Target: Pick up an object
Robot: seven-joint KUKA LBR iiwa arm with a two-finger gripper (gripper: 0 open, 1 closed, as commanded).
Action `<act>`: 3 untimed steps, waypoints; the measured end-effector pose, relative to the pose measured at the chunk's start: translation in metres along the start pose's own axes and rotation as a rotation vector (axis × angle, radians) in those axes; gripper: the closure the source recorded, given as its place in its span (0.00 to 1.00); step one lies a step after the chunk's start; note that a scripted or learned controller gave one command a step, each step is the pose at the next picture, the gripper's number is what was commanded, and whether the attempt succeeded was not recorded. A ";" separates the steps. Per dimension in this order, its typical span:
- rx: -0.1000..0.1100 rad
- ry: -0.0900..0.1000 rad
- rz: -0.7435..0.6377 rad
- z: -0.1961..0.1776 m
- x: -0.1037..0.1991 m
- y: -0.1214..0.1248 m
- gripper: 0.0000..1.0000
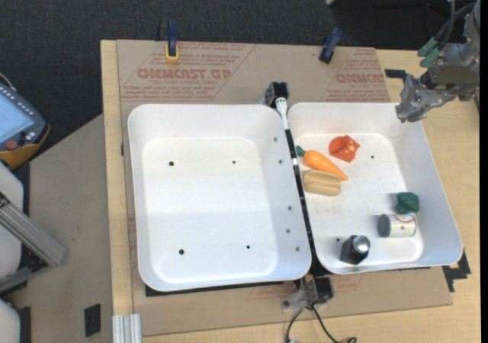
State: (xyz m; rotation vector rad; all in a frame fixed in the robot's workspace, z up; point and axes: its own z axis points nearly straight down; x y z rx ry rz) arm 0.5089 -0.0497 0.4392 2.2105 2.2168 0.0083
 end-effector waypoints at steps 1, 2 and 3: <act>-0.003 -0.001 0.000 -0.010 0.000 0.001 1.00; -0.007 -0.003 -0.001 -0.021 0.000 0.002 1.00; 0.007 0.004 0.000 -0.040 0.043 -0.004 1.00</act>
